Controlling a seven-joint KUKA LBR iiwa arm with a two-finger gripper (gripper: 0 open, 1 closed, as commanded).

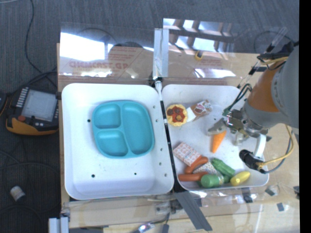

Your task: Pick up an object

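The small orange plastic carrot (218,140) lay just under the gripper (232,128); whether the fingers gripped it, I could not tell; it might slip.

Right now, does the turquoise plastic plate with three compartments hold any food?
Empty. The turquoise divided plate in the left white bin shows bare compartments; the toy foods lie in the right bin.

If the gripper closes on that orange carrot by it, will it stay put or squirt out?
The carrot tapers to a point, so it may slide out toward its narrow end. It looks like smooth, rigid toy plastic, probably light and somewhat slippery. Lying loose on the right bin floor, a nudge could roll it.
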